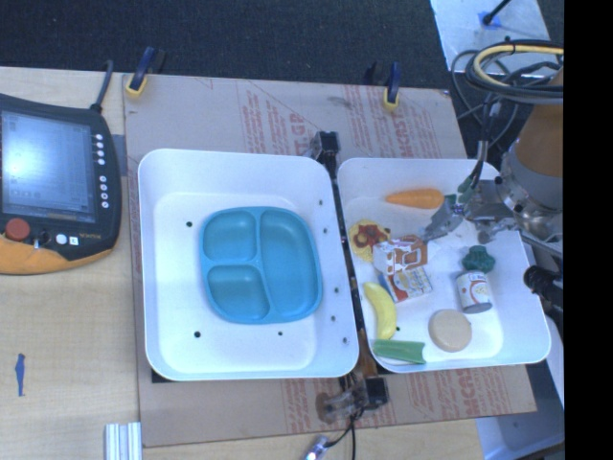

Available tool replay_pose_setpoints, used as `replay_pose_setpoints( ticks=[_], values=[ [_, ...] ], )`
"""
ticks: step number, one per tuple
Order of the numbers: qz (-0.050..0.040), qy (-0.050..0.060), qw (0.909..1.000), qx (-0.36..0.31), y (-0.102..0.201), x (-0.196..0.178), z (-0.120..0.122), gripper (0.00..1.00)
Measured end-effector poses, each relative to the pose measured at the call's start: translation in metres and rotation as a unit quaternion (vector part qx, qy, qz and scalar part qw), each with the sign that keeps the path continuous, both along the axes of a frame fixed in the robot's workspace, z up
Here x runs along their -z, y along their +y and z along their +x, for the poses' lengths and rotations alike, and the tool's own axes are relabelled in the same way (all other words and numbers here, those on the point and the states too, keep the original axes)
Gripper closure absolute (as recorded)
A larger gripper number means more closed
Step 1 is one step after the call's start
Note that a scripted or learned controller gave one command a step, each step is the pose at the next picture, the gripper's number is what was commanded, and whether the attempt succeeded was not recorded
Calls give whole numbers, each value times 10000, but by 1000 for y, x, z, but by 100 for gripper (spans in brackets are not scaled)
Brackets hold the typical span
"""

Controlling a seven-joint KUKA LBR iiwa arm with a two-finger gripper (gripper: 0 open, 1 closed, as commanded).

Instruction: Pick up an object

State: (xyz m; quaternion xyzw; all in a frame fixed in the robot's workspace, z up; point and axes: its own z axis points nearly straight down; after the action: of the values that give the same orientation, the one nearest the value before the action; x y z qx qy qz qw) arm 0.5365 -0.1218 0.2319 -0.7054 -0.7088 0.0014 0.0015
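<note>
Currently gripper (442, 220) low in right bin (536, 348), upper middle, just below carrot (415, 198) and just above carton (402, 262); finger state: cannot tell. Also in right bin: banana (381, 310), can (473, 291), round cookie (449, 331), green piece (399, 351). Blue divided plate (261, 264) in left bin (158, 257)

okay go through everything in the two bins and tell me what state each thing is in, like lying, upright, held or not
blue divided plate: flat in the left bin, nothing on it.
carrot: lying, untouched.
banana: lying, untouched.
small can: upright, untouched.
snack packet: lying flat, just below the fingertips.
round biscuit: lying flat.
gripper: low over the right bin, holding nothing.
</note>
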Motion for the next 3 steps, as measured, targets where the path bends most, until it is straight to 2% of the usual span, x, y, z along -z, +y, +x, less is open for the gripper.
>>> replay_pose_setpoints(
  ticks=[1, 2, 3],
  values=[
    [-3, -8, 10000, 5, 19, 108, 20, 0],
    [-5, -43, 10000, 0, 11, 136, 90, 0],
    [-27, -68, 10000, 9, 18, 135, 55, 0]
  ],
)
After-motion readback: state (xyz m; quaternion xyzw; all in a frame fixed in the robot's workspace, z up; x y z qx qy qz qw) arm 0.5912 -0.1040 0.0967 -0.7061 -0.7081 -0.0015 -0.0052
